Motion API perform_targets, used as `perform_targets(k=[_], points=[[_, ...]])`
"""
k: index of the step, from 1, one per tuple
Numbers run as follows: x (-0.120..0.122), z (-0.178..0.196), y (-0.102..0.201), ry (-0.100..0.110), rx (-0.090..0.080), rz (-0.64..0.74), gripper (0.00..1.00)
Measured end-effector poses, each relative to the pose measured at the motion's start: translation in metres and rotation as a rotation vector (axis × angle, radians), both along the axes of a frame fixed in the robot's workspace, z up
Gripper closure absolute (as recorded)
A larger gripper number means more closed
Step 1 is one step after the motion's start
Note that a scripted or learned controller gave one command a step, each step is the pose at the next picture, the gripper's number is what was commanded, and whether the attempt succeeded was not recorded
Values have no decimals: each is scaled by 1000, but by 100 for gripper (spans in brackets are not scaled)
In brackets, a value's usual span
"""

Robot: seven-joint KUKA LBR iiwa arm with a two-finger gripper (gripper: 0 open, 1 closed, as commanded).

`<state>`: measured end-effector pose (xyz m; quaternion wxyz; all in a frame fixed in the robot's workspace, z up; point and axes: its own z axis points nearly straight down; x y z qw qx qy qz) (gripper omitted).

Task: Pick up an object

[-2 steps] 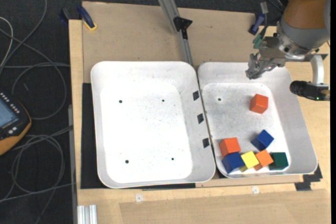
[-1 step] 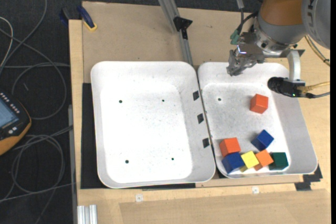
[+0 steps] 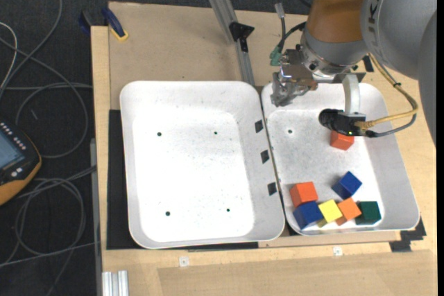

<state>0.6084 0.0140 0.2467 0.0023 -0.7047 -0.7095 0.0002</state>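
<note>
Two white bins sit side by side on the bench. The left bin [image 3: 191, 163] shows a bare floor, open from rim to rim. The right bin [image 3: 392, 170] holds seven blocks. One orange block [image 3: 341, 141] lies alone near mid-bin, below a black camera [image 3: 340, 121] mounted on the arm. Six more cluster in the lower part of the bin: an orange cube [image 3: 303, 193], a blue cube [image 3: 347, 184], a second blue block [image 3: 307, 214], a yellow block [image 3: 330, 211], a small orange block [image 3: 349, 209] and a green block [image 3: 369, 211]. The last four lie in a row close to the lower rim, touching or nearly so.

The gripper [image 3: 284, 93] hangs at the upper left corner of the right bin, just beside the shared rims, well apart from every block. Nothing sits between its fingers; whether they are open or closed cannot be told.

Open floor remains in the upper left part of the right bin, between gripper and cluster.

No readable labels or writing appear.
</note>
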Motion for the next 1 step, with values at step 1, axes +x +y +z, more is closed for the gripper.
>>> perform_targets(k=[1], points=[[5, -6, 62, -4, 0, 1, 100]])
